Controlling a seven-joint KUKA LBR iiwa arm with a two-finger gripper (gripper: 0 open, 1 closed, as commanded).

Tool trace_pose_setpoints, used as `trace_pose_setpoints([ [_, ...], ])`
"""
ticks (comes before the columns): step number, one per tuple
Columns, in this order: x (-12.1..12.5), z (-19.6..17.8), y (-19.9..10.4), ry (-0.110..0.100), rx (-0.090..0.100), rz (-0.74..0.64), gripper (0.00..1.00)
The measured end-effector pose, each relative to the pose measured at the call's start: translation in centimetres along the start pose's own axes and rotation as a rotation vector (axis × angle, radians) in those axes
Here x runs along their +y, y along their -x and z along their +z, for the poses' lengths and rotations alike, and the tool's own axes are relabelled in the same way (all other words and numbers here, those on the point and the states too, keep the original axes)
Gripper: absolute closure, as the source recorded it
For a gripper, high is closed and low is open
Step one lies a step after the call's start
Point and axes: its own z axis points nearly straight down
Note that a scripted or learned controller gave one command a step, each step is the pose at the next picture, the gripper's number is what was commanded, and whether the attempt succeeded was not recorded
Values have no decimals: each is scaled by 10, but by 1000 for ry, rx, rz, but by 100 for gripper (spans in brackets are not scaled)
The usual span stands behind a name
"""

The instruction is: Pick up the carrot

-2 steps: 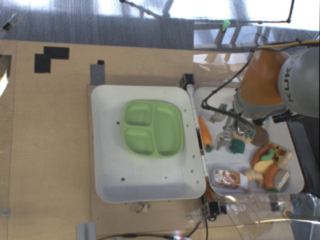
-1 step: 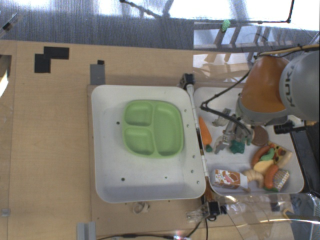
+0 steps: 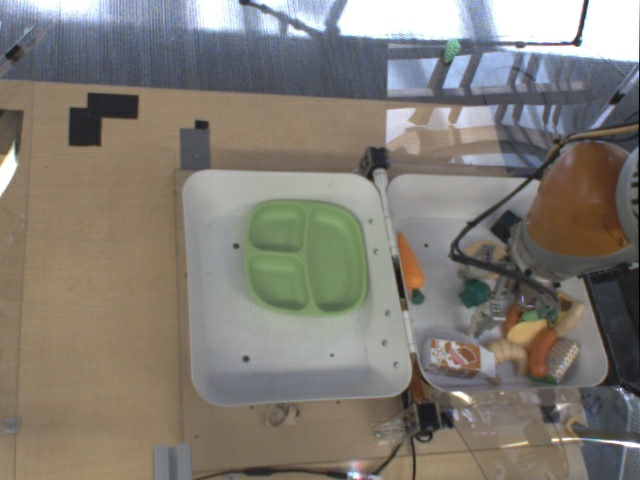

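Two white bins sit side by side on my counter (image 3: 100,268). I see the left bin (image 3: 215,358) carrying a green divided plate (image 3: 305,256). My arm (image 3: 580,203) hangs over the right bin (image 3: 440,208), its pincer (image 3: 497,313) low among a heap of toy food (image 3: 540,343) at the near right corner; I cannot tell its state. Lying against that bin's left wall is the carrot (image 3: 409,264), apart from the pincer.

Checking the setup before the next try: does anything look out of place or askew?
Nothing is spilled or damaged. The carrot lies alone against the right bin's left wall, apart from the toy pile under the hand. The green plate sits slightly askew in the left bin.
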Motion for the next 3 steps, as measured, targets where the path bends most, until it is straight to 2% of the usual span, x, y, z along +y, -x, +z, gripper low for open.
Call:
trace_pose_setpoints([
  [1, -1, -173, 61, 0, -19, 89, 0],
  [2, 33, -197, 97, 3, -6, 301, 0],
  [3, 87, -214, 113, 5, -5, 495, 0],
])
